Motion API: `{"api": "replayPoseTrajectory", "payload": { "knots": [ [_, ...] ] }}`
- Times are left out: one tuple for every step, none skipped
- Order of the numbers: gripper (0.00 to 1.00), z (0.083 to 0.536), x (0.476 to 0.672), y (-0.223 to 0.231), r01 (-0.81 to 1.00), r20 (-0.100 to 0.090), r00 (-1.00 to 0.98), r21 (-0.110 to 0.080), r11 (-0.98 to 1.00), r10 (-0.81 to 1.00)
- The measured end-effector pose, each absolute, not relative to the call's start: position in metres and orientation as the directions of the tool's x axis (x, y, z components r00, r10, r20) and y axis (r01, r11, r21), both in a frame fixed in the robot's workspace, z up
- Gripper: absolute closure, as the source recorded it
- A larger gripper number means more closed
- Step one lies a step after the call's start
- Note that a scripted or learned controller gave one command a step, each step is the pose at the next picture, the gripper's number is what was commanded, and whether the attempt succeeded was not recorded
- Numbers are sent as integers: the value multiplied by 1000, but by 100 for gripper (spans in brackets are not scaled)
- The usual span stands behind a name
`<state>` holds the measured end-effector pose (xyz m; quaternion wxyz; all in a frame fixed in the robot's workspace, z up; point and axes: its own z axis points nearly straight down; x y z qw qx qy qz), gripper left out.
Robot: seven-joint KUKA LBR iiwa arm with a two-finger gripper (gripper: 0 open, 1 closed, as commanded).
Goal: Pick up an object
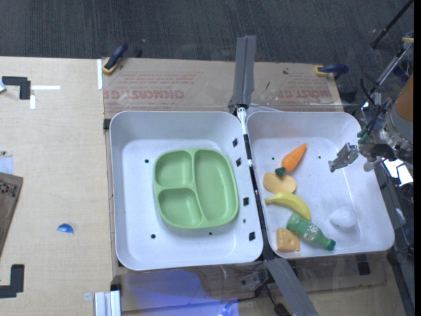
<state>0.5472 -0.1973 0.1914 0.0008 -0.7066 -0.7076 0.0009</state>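
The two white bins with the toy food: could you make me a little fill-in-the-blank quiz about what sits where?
1. The green divided plate lies in the ____ bin.
2. The orange carrot lies in the ____ bin.
3. The plate has ____ compartments.
4. The yellow banana lies between the carrot and the green ____.

Missing words: left; right; three; bottle

Occluded and cropped regions, overhead view.
I cannot resolve the gripper [352,157]; the arm [402,110] is cropped rightward, and the bottle [310,233] overlaps the cheese wedge [286,240].
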Motion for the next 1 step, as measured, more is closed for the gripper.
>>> {"api": "replayPoseTrajectory", "payload": {
  "knots": [
    [0,92,578,-141,986,-1,164,-1,-164,986]
  ]
}}
